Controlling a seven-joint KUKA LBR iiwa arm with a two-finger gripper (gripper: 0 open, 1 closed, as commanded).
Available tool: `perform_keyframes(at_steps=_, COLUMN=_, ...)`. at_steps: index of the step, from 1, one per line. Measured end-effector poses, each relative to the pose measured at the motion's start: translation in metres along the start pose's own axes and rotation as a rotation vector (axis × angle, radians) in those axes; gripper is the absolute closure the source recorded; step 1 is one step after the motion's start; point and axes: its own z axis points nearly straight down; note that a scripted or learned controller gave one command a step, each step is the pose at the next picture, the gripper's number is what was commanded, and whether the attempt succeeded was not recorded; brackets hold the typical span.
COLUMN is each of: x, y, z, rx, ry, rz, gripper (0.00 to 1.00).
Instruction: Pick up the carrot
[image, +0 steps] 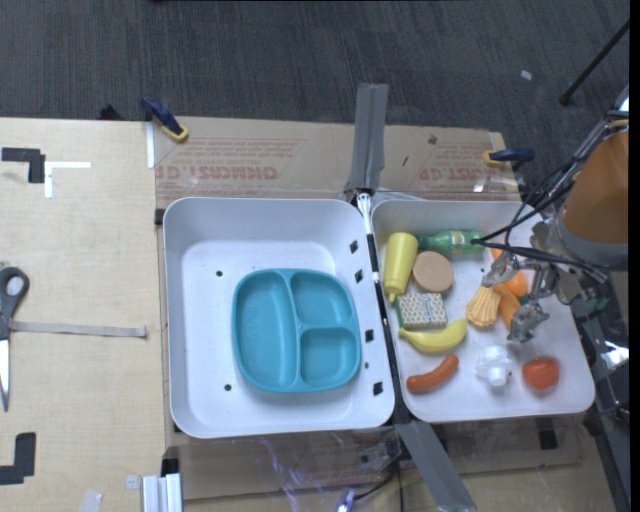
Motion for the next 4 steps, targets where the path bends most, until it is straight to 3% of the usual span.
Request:
perform_keyframes(at_steps=1, x=-0.002, y=0.000, z=-0.011, rx=0.003, ry=-0.006, rz=-0.001, gripper=1.00)
perform_keyframes(at_steps=2, x=-0.023, y=0.051, z=-0.081, rx=-0.001, ry=-0.002, rz=0.092, gripper=1.00)
perform_keyframes(at_steps=3, x=-0.022, y=0.051, z=-0.081, rx=-0.001, ry=-0.002, rz=0.092, gripper=0.00)
perform_keyframes(at_steps=4, x=-0.033, y=0.009, z=-0.006, rx=0.004, ry=-0.011, rz=0.219, gripper=0.00)
